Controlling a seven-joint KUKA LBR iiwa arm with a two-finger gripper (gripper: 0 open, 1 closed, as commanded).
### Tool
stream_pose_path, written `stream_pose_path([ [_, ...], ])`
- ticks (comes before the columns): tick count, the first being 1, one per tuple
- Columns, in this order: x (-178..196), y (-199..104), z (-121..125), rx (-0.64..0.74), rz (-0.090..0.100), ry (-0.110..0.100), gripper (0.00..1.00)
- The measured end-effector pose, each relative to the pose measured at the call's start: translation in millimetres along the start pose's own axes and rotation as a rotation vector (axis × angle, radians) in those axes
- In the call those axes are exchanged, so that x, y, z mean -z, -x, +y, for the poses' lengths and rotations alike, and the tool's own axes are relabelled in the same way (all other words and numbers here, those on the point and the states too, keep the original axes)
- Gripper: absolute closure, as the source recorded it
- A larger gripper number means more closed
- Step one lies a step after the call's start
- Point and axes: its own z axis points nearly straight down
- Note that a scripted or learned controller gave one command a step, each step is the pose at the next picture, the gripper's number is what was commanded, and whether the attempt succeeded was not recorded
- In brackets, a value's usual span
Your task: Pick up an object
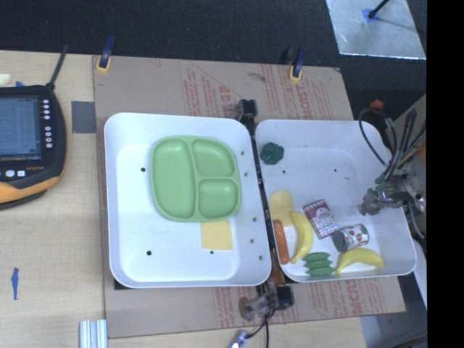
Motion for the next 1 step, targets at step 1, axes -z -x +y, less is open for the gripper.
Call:
stream_pose_path([
  [1, 10.1, -0.2, 0.5, 0.003, 0.0, -0.001, 1.0],
])
